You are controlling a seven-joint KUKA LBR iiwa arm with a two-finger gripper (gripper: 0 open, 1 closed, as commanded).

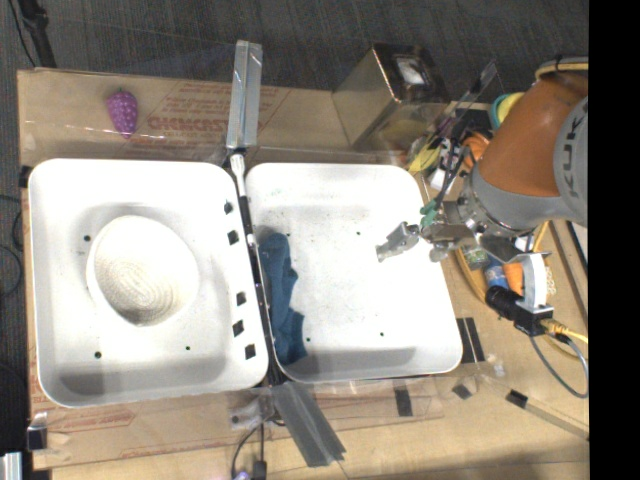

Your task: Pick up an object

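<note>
While the arm reached in from the right, the scene stood as logged below, all places given relative to the right bin.

Right bin: right bin (pixel 430 343), shallow and white, sat beside its twin, the two walls touching along the middle.

Gripper: gripper (pixel 398 240) hung over the right bin's right half, near its right wall, pointing toward the bin's centre.

Jaws: too small and blurred to judge; I could not tell how far apart they stood, and nothing was seen between them.

Arm: arm (pixel 530 138), grey with an orange band, stood just outside the right bin's upper right corner.

Blue cloth: blue cloth (pixel 281 293) lay crumpled inside the right bin, pressed against its left wall, running from mid-wall down toward the lower left corner. It was well apart from the gripper.

Left bin: left bin (pixel 50 368) adjoined the right bin's left wall.

White object: white rounded object (pixel 143 270) with a ribbed surface rested in the left bin, well apart from the right bin's left wall.

Purple item: small purple item (pixel 123 112) lay on the bench, outside both bins, far up and left of the right bin.
</note>
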